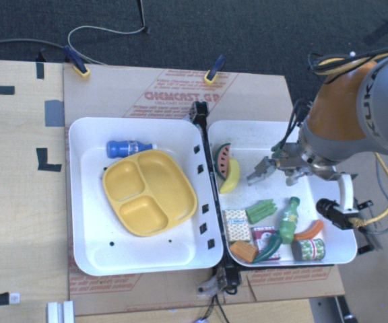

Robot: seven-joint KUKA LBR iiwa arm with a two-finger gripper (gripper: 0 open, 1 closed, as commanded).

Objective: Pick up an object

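I see the end effector [260,172] over the right bin [261,132], above its bare floor near the middle; I cannot tell its state from this angle. Nothing sits between it that I can make out. Candidate objects lie in the right bin: watermelon slice [222,159] and banana [231,177] at the left wall, green bottle [289,219], green pepper [261,210], carrot [308,230] and can [310,249] toward the near edge. In the left bin [86,247] I note a yellow divided tray [150,191] touching a blue bottle [128,148].
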